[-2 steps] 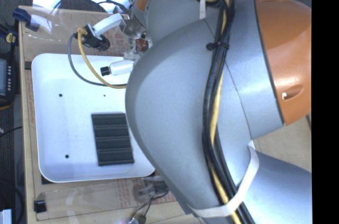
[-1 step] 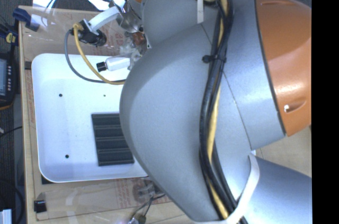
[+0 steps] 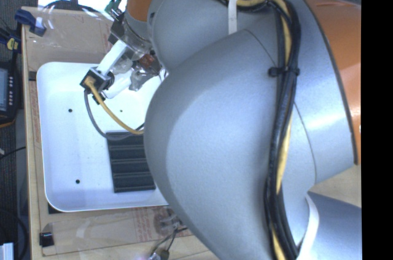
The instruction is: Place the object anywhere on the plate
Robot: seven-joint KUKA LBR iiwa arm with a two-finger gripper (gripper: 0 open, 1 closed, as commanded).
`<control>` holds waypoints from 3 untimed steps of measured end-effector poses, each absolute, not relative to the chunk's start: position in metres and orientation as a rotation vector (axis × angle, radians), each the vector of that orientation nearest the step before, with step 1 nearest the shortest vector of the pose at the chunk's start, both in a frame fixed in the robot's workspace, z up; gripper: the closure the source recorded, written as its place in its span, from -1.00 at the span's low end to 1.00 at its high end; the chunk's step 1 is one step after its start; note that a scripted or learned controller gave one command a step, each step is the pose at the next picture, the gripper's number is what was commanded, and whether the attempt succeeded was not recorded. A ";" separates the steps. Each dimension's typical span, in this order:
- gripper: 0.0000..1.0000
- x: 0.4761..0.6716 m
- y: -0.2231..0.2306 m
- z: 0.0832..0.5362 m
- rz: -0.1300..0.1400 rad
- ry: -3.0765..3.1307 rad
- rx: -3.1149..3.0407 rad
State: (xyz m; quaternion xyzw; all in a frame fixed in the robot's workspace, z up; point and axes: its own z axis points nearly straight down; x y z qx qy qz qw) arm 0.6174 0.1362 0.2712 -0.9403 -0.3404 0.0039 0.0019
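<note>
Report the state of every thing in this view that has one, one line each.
white bin: sitting level on the bench, right part covered by the arm.
dark ribbed slab: lying flat on the bin floor, apart from the end effector.
end effector: over the bin's upper part, tilted; grip unclear.
arm: reaching in across the bin.

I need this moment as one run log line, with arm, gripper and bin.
arm: covers the view's right | gripper: over white bin, grasp unclear | bin: dark ribbed slab lying flat
</note>
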 end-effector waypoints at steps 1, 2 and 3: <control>1.00 0.642 0.113 0.225 0.015 -0.698 -3.059; 1.00 0.636 0.054 0.331 -0.001 -0.607 -3.079; 1.00 0.552 0.075 0.214 0.014 -0.695 -3.060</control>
